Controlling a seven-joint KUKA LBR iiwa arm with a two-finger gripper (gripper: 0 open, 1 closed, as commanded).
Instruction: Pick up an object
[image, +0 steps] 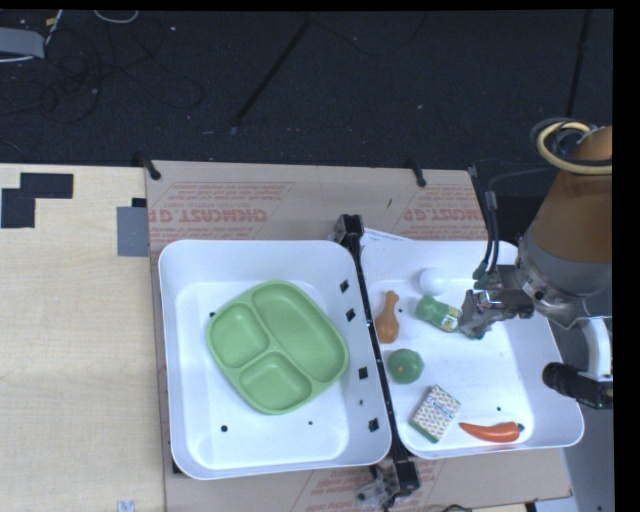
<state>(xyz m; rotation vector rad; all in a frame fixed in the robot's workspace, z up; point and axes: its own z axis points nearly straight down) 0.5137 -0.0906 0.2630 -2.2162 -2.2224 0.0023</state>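
Claw (478, 318) sits low in the right bin (545, 425), metallic and dark, hung off the grey arm (570, 230) with its orange band; we can't tell whether it is spread or pressed together, and we see nothing pinched in it. Nearest candidate for the pick is the green bottle (437, 313), a small cylinder lying on its side, just beside the claw on its left, maybe touching, too close to call. A white ball (433, 280), smooth and round, lies just above the bottle. Further left we see an orange drumstick-shaped toy (387, 316) lying lengthwise near the divider (365, 340). Below it is a round green fruit-like piece (404, 366), matte. Toward the front edge sits a small flat box (435, 413) with a patterned face, turned at an angle, and beside it a glossy red chili pepper (491, 431) with a green stem. Left bin (190, 420) holds a light green plastic plate (277, 345), three compartments, rounded corners, rotated. Both bins are shallow white plastic on printed cardboard (230, 205), with pale wood benchtop (70, 350) to the left. A cable (490, 235) drops along the arm next to the claw.
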